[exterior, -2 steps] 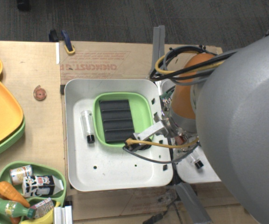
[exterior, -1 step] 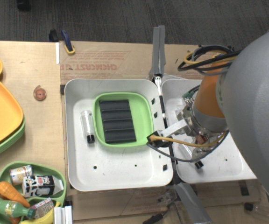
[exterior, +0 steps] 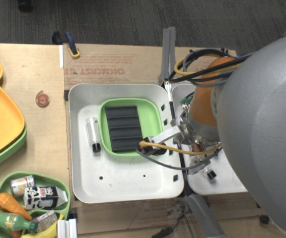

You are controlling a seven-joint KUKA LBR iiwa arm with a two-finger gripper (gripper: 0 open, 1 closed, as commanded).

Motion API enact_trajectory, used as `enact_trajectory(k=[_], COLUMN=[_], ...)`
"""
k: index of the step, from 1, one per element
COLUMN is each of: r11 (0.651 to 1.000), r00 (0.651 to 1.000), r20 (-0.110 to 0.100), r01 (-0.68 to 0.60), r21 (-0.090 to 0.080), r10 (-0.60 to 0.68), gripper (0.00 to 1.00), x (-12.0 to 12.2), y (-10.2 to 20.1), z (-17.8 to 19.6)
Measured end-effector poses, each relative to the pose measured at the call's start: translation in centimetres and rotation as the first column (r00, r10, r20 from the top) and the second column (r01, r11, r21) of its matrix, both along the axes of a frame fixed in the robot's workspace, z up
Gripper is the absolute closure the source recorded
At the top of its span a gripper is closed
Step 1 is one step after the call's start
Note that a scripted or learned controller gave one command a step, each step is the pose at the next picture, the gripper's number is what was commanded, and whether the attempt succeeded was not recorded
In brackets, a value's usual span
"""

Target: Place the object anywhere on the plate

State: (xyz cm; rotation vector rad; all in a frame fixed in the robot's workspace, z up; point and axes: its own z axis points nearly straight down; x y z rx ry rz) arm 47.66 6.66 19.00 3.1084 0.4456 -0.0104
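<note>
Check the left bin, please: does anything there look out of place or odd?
One thing: a small clear tube with a black cap lies on its side on the left bin floor, beside the green plate, not on it. The black ribbed block lies flat on the plate. Nothing looks spilled or broken.

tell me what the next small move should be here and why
Probably lift the arm straight up and back toward the view's right. The black ribbed block already lies flat inside the green plate, so the placing looks done, and the wrist hangs close over the plate's right rim. The clear tube lies left of the plate, outside it.
</note>
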Motion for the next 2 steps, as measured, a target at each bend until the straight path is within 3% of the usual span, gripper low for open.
enact_trajectory(k=[1, 2], r11=[0.997, 0.999], r00=[0.997, 0.999], r20=[0.0, 0.002], r01=[0.078, 0.052], r21=[0.0, 0.0], r10=[-0.078, -0.052], gripper=[0.0, 0.0], x=[2.7, 1.9], y=[-5.4, 3.5], z=[0.0, -2.6])
